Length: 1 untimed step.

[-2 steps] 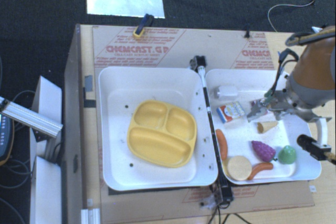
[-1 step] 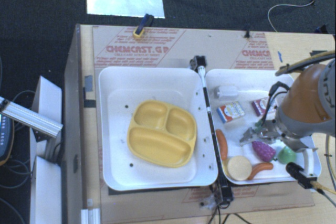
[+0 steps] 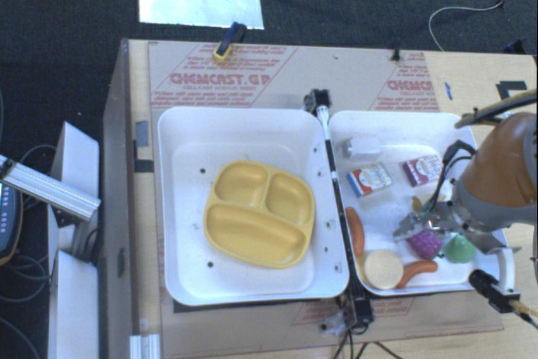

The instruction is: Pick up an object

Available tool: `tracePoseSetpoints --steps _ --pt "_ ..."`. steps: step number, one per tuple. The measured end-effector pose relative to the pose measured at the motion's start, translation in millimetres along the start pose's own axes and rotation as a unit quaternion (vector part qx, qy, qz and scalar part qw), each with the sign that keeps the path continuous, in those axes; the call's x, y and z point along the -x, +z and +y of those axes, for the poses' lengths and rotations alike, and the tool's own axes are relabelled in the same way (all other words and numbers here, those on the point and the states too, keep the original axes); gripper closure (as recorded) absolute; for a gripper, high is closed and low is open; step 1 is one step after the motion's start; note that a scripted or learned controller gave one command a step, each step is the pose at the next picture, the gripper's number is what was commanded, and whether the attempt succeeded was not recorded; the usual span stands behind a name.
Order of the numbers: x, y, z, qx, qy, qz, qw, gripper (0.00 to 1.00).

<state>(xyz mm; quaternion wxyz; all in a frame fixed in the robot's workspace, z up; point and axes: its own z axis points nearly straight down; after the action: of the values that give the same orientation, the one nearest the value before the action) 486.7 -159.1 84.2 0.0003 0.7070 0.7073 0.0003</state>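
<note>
We logged two-finger gripper (image 3: 418, 224) low in right white bin (image 3: 395, 124), just beside purple knobbly toy (image 3: 426, 243); finger state: could not tell. Green round toy (image 3: 459, 248), orange sausage-shaped toy (image 3: 418, 270) crowded close. Risk: neighbours blocking closure, grasp slipping off.

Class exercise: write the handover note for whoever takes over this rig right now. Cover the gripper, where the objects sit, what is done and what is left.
Gripper: low in the right bin, beside the purple grapes; nothing seen between its fingers.
Right bin: two small boxes, two sausages, round cream disc, green item.
Left bin: yellow divided tray.
Done: nothing lifted. Left: grasp one object and raise it.
</note>
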Motion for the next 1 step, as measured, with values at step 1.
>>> tracePoseSetpoints --steps 1 --pt "-0.5 -11.1 1.7 0.002 -0.001 0.001 1.0 1.0"
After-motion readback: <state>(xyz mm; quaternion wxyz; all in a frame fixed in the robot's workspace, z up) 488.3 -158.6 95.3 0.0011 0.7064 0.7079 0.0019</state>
